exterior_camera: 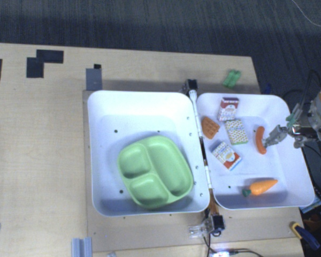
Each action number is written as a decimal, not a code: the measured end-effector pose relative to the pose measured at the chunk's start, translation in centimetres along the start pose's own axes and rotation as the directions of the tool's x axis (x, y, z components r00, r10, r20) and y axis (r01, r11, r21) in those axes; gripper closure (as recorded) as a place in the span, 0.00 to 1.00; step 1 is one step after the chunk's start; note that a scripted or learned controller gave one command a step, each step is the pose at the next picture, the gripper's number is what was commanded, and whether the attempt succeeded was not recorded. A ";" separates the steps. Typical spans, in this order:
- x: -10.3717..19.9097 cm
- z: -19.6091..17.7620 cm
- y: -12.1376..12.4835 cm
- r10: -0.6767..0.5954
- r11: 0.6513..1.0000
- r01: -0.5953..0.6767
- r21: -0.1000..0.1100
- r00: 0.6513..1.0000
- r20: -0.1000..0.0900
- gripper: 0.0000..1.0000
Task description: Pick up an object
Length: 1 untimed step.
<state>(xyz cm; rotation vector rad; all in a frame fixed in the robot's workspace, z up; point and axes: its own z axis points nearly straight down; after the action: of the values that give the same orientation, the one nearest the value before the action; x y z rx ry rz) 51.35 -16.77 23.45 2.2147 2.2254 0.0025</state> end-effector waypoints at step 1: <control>2.7 11.2 -2.7 0.003 1.000 -0.003 0.002 1.000 -0.001 0.00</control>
<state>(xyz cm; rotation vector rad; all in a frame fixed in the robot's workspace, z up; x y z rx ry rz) 48.66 -14.08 12.20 2.2193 2.2242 0.0010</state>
